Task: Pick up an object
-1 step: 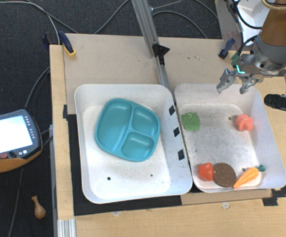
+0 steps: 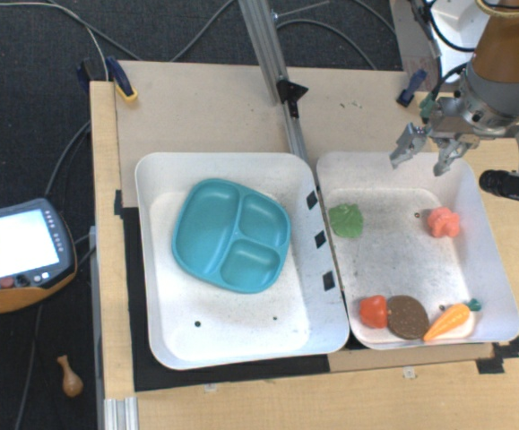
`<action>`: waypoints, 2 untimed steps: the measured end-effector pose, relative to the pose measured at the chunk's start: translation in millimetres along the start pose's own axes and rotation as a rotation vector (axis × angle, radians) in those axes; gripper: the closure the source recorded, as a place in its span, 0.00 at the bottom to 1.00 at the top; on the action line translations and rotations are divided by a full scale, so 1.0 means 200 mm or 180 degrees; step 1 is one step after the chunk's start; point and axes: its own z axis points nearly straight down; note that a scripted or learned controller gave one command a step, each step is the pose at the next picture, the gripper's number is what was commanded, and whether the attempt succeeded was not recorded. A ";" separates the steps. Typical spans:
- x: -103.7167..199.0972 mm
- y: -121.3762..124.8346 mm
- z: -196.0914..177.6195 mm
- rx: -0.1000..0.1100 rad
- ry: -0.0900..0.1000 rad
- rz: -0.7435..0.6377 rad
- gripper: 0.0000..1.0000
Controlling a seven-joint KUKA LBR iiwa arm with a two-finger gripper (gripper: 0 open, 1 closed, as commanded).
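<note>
Gripper (image 2: 427,153) is hanging above the far rim of the right bin (image 2: 488,267), fingers spread apart, nothing between them. Candidates are all sitting in that right bin: pink toy (image 2: 443,223) nearest, just below the gripper by the right wall; green leafy piece (image 2: 346,220) near the left wall; then a cluster along the near edge, with red tomato-like piece (image 2: 375,311), brown disc (image 2: 408,317) and orange carrot (image 2: 449,321) touching or nearly so. Left bin (image 2: 156,267) is holding a teal divided plate (image 2: 231,234). I'm reading these as light plastic or rubbery play food, stiff enough, probably a bit slick, not fragile. Best bet looks like the pink toy: standing alone, close, compact. Taking it across its narrow middle, straight down, while watching the bin wall beside it. The clustered three are looking riskier, since a finger could be landing on a neighbour and the flat disc is offering little to pinch.
</note>
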 end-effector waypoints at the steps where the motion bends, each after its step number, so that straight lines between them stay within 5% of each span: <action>1: 0.01 -0.04 0.28 0.0009 0.0003 0.0001 0.00; 2: -0.02 -0.02 0.51 0.0010 0.0002 0.0002 0.00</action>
